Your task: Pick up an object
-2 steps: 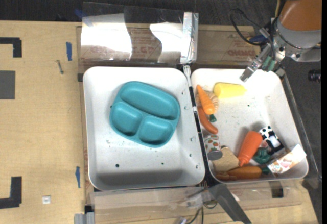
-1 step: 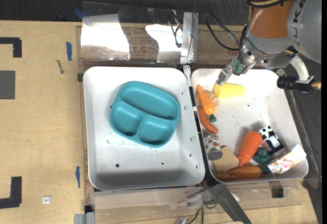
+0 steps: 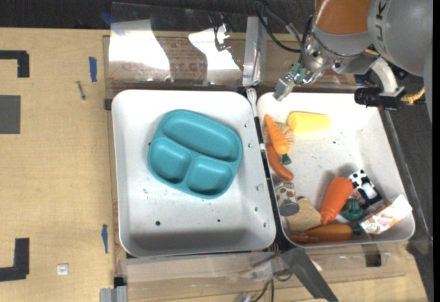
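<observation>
Hovering above the right bin's (image 3: pixel 395 156) far-left corner, the claw (image 3: pixel 285 87) carries nothing; whether it is spread or pressed together cannot be told. Nearest that corner lie a yellow block (image 3: pixel 308 121) and a carrot (image 3: pixel 277 137). Risk: descending here strikes the rim, or the rounded block slips aside.

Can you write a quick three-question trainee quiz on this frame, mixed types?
1. True or false: the teal divided plate lies in the left bin.
2. Multiple choice: which item lies nearest the gripper? A) the black-and-white toy B) the yellow block C) the teal divided plate
3. Fill in: the gripper hangs over the right bin's ____ left corner, far or near.

Key: 1 true; 2 B; 3 far.
</observation>
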`<action>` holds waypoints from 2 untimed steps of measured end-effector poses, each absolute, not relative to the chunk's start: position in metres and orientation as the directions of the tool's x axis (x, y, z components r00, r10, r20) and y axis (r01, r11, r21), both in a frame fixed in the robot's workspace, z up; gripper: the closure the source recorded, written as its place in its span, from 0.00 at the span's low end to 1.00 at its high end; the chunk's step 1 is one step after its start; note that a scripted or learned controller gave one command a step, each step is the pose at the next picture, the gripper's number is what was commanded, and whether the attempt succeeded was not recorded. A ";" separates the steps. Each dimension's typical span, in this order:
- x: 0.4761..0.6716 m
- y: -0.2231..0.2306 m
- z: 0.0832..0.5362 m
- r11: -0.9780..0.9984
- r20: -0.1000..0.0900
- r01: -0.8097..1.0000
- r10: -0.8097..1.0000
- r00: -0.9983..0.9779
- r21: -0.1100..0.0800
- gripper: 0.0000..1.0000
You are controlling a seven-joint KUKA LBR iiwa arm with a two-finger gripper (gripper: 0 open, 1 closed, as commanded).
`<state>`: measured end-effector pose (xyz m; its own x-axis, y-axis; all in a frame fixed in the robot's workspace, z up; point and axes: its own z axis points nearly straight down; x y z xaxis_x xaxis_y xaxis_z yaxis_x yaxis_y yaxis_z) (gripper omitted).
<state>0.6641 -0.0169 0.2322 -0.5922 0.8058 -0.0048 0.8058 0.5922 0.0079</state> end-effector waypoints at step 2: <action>0.666 0.102 0.208 0.525 0.001 0.851 0.851 -0.525 0.000 1.00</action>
<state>0.6659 0.1024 0.2083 -0.5247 0.8513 0.0013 0.8513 0.5247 -0.0004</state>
